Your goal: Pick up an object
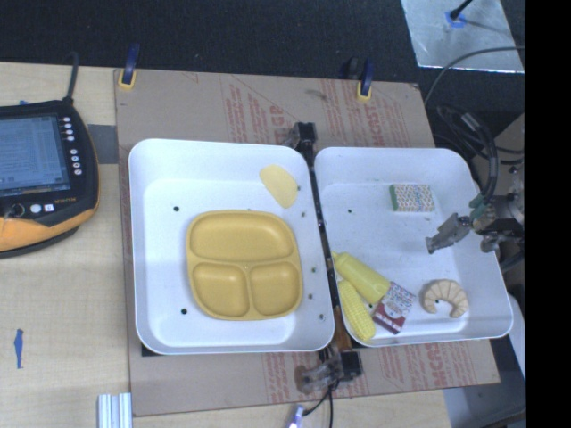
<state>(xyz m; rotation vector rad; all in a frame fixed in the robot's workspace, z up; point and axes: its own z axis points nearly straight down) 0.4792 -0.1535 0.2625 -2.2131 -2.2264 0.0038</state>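
Croissant (445,297) sits in the right bin (464,163), near its front right corner, and I'm treating it as my likeliest target. My end effector (443,236) hangs over the bin's right side, above and apart from the croissant, and I can't tell how it is set. Nothing is visibly in its grip. Left of the croissant lies a small red packet (393,307), touching two corn cobs (357,292); a speckled sponge block (411,197) rests toward the back. The yellow divided plate (243,264) fills the left bin (152,239). My worry: the croissant's curved, rounded back could slip sideways under a descent, or the bin wall beside it could catch the approach.
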